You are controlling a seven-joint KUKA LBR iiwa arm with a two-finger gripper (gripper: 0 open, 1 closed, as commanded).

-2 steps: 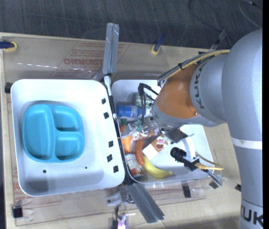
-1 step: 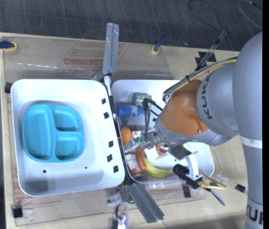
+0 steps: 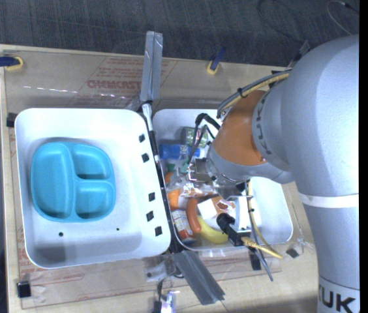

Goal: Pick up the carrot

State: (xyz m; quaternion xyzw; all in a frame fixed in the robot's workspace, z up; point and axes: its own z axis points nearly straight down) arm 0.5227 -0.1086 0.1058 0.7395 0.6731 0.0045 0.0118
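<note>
carrot (image 3: 173, 198): orange, at the right bin's (image 3: 278, 207) left wall, wedged among clutter
claw (image 3: 200, 175): low over the pile, just right of carrot; grip state cannot be told
risk: crowding, claw may catch the banana (image 3: 209, 232) or a packet instead

arm (image 3: 314, 129) — hides much of the right bin (image 3: 276, 204) from us | pincer — we cannot make out | carrot (image 3: 173, 199) — partly buried

A blue divided tray (image 3: 73, 180) lies in the left white bin (image 3: 128, 240); a banana (image 3: 211, 235) lies in the right bin (image 3: 276, 207).
</note>
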